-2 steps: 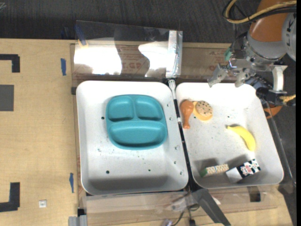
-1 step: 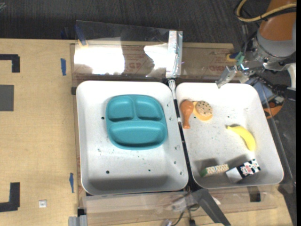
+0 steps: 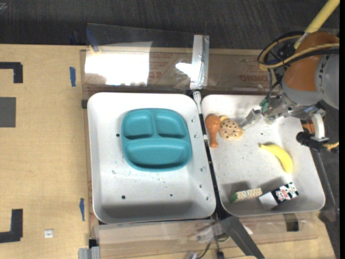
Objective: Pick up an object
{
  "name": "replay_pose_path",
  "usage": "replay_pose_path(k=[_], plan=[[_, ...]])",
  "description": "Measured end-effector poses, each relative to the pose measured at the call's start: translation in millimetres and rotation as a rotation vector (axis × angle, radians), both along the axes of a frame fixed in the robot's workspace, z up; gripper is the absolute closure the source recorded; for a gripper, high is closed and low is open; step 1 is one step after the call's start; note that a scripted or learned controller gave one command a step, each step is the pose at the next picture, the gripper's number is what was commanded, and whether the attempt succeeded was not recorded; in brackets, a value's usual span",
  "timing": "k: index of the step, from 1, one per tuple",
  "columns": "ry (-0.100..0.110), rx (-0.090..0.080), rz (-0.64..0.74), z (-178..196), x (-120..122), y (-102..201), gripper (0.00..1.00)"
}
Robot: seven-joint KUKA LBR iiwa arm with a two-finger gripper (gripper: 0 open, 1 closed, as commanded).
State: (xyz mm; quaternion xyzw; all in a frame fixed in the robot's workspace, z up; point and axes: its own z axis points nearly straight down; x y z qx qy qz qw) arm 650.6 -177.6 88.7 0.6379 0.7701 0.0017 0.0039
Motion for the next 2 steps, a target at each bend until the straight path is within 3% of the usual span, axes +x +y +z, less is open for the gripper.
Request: replay_pose_path(k=[1, 2], plan=[[0.005, 0.001, 0.008, 13.5, -89.0, -7.5, 0.00], [0.003, -0.001, 0.151, -1.4, -153.3, -16.1, 0.00]])
